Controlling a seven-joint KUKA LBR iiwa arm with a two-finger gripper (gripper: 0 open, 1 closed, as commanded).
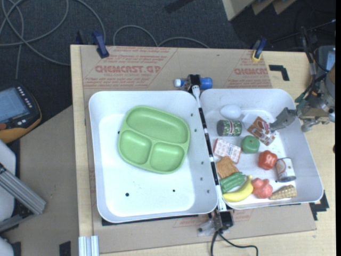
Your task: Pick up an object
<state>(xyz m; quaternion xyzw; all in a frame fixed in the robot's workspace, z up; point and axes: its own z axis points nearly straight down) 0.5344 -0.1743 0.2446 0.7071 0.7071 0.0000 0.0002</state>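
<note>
The right bin (303, 143) holds several toy foods. Among them are a white egg shape (232, 111), a green-labelled can (229, 127), a brown and white carton (259, 129), a green apple (250, 144) and a red tomato (267, 159). Nearer the front lie a banana (238, 192), a green vegetable (233, 181), a red strawberry (261, 188) and a waffle cone (282, 192). My gripper (281, 120) reaches in from the right over the bin's far right part. Its grey tip is just right of the carton, with nothing visibly held.
The left bin (106, 143) holds a light green divided plate (153, 138). A pink wafer pack (227, 149), a toast piece (226, 167) and a small cup (286, 169) also lie in the right bin. Blue clamps (99, 44) grip the board's far edge.
</note>
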